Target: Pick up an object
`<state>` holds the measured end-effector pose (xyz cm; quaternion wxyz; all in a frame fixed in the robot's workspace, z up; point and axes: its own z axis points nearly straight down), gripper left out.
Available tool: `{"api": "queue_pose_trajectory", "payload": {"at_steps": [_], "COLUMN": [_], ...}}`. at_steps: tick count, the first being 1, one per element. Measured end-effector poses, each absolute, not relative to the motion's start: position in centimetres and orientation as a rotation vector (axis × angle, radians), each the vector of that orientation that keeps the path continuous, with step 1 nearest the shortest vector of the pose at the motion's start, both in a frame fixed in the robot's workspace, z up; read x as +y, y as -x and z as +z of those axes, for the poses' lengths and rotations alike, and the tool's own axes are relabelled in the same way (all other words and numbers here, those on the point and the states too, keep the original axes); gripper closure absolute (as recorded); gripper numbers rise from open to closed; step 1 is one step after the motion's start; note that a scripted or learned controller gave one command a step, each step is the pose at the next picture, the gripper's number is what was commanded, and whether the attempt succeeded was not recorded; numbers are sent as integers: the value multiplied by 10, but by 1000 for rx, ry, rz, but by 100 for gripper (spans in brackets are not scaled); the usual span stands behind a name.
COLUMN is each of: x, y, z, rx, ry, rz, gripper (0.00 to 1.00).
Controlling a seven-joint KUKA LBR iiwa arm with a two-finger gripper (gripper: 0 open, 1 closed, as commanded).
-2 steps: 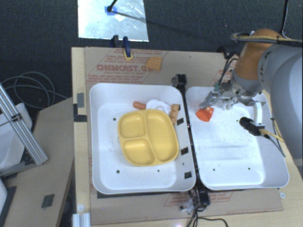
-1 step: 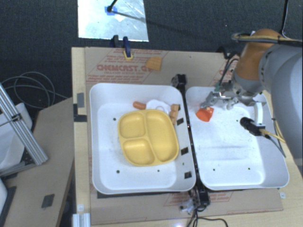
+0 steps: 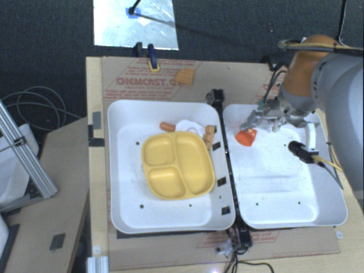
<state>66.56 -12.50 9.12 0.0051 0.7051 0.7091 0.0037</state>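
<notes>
Orange cup (image 3: 245, 136) just beside the metal claw (image 3: 254, 121), right bin (image 3: 284, 209)

Single fixed camera, mounted above the bench (image 3: 114, 75), looking down at a slant. Both white bins (image 3: 122, 169) sit mid-frame, whole; the arm (image 3: 333, 78) enters right of them. Moderate distance; floor visible beyond the bench.

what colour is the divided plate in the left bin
Yellow. The divided plate is a plain pale yellow with three compartments, seen clearly in the camera view.
</notes>
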Motion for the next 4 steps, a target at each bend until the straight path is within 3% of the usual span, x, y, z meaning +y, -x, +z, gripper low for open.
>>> {"api": "queue_pose_trajectory", "payload": {"at_steps": [4], "x": [-125], "y": [-666], "z": [91], "rx": [2221], "ry": [-2208], "rz": [11], "gripper": [0]}}
